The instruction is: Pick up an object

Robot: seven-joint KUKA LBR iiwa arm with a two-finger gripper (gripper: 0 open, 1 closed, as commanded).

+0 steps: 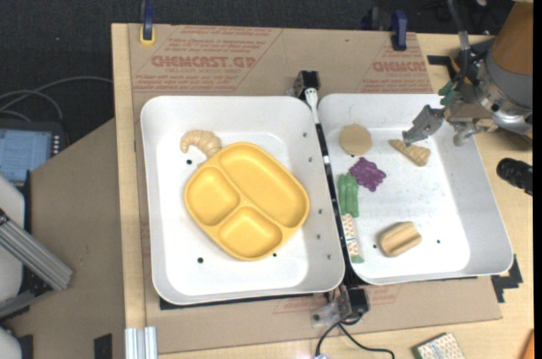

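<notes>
Red print on the brown board [254, 52] under the bins reads "CHEMCAST GP", once at far left and once again, partly cut off, at far right. No other writing legible.

My gripper [421, 129] hangs over the far right part of the right bin [474, 213], arm coming in from the right. Whether my fingers are apart or closed, I cannot tell from this angle; nothing visibly sits between them.

Right bin, counted:
- one cone-shaped tan piece [412, 151], just near of my fingertips, touching or almost touching
- one round tan cookie [356, 139], to the left of my gripper, apart from it
- one purple grape bunch [367, 173], near-left of my gripper
- one green pod-like piece [348, 195], along the bin's left wall
- one tan bread roll [400, 239], toward the near side, well apart from my gripper
- one narrow printed strip [348, 236] by the left wall, print unreadable

Left bin [161, 179], counted:
- one yellow three-compartment plate [246, 201], central
- one croissant [199, 142], touching the plate's far-left edge

Two blue clamps [148, 19] hold the board's far edge.
</notes>
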